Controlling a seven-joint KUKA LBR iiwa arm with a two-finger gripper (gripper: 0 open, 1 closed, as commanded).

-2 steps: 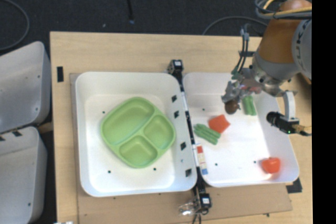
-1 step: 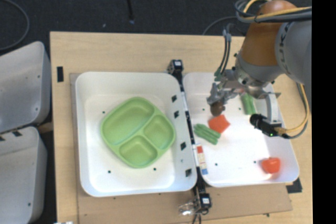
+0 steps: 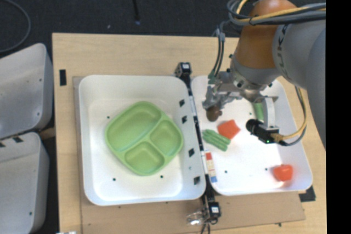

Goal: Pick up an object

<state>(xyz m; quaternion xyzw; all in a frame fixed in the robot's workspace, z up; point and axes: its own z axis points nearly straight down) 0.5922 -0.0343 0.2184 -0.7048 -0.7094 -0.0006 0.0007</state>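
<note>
The right bin (image 3: 296, 183) serves as the landmark. The arm (image 3: 285, 46), grey with its orange band, reaches over that bin's upper part, and the gripper (image 3: 213, 109) hangs low near the bin's left wall, with a small brown object (image 3: 213, 114) at its tip. Just below it inside the bin lies a green ridged piece (image 3: 215, 140), and beside that an orange-red object (image 3: 229, 129). Another orange-red object (image 3: 283, 172) sits near the bin's lower right corner. The left bin (image 3: 93, 183) adjoins the right bin and holds a green divided plate (image 3: 143, 138) with three compartments.
</note>
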